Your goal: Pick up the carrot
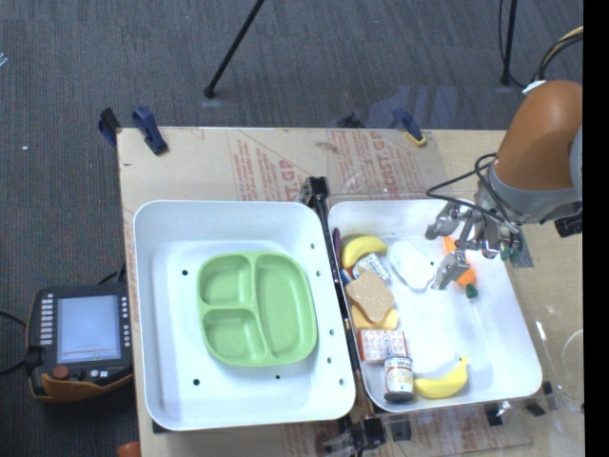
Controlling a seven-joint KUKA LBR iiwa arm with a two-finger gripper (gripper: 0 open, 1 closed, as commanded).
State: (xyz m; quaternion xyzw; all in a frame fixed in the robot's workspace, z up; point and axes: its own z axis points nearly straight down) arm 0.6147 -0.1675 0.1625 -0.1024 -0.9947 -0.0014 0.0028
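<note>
Pincer (455, 255) over carrot (463, 272), near right bin's (495, 350) far edge

Overhead room light, even and fairly bright. Both white bins (152, 255) near blown out, right one brightest, detail in its floor washed. Soft short shadows under green tray (257, 307) and under arm (538, 150). Dark carpet (114, 46) reads grainy, low contrast. Whole frame slightly soft, low resolution; small labels on packets unreadable. Faint sheen on orange band. Tablet screen (88, 327) pale with glare. Clear object at right edge barely separates from bench.
</note>
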